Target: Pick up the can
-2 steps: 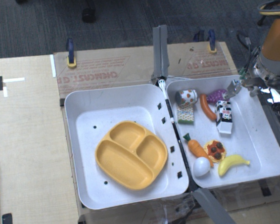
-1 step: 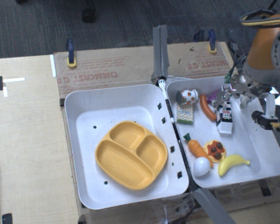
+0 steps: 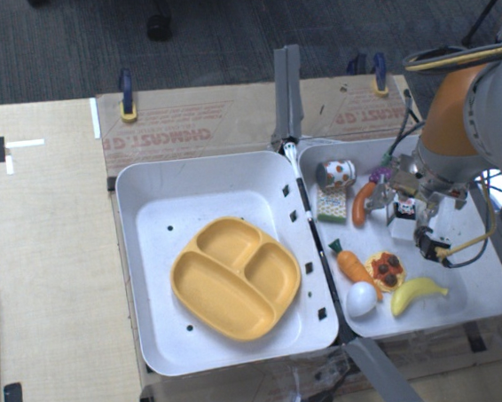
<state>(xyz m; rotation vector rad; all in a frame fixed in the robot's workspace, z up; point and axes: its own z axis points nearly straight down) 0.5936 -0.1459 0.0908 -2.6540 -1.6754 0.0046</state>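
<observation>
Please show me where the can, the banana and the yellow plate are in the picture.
can (image 3: pixel 337 174): camera view, on its side wall, at the far end of the right bin.
banana (image 3: pixel 416 293): camera view, on the middle of its curved body.
yellow plate (image 3: pixel 234 279): camera view, on the ridge between its compartments.

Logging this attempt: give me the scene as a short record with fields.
left bin: holds a yellow divided plate
right bin: holds the can, a small box, a sausage, a carrot, a pizza slice, an egg and a banana
can: lying at the bin's far left corner, above the small box
sausage: just right of the can
near row: carrot, pizza slice, egg, banana
pincer: over the right bin, right of the can, apart from it
task state: can not yet picked up
</observation>
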